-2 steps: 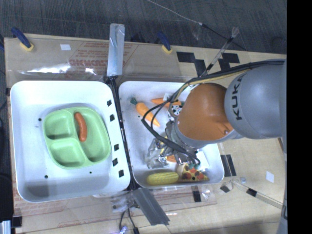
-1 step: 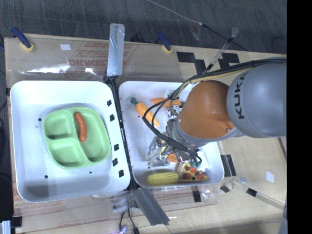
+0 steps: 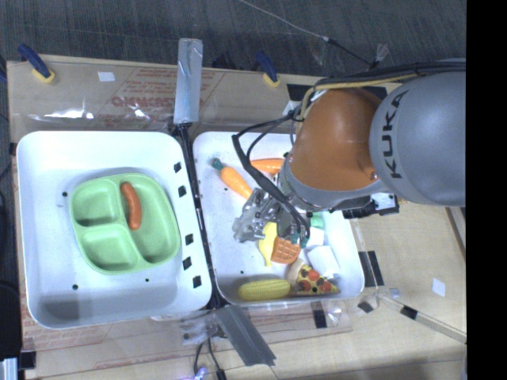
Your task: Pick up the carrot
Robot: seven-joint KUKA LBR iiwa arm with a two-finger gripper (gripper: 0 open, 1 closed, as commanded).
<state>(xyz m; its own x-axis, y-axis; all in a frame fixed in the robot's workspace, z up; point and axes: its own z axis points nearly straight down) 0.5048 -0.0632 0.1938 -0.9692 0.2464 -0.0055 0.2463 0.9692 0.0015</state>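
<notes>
A: Now, where do you see the carrot [image 3: 234,180]?

B: You find it in the right bin [image 3: 226,271], in the upper left part, lying flat on the white floor. Its long axis runs from about 10 o'clock to 4 o'clock, with the green stem end at 10 o'clock, close to the wall between the bins.

A: And the jaws [image 3: 255,220], how do they stand to it?

B: They hang just below the carrot; so from the jaws the carrot lies at about 11 o'clock, near, but not between the fingers. I judge the lower tip of the carrot is the nearest part. You have only one arm, and it comes in from 3 o'clock.

A: Are the jaws spread or pressed together?

B: That I cannot tell. The metal parts are small and blurred under the orange band [image 3: 333,141] of the wrist, so please do not rely on a guess.

A: What else lies around?

B: At 5 o'clock from the jaws there is a yellow and orange toy piece [image 3: 277,248], almost touching them, then a corn cob [image 3: 264,289] at the bottom wall. A second orange thing [image 3: 268,165] lies at 1 o'clock, partly hidden. In the left bin [image 3: 36,212] a green plate [image 3: 99,248] carries a sausage [image 3: 131,204].

A: So the coming move?

B: In my judgement you must shift toward 11 o'clock and turn the jaws across the long axis.
</notes>
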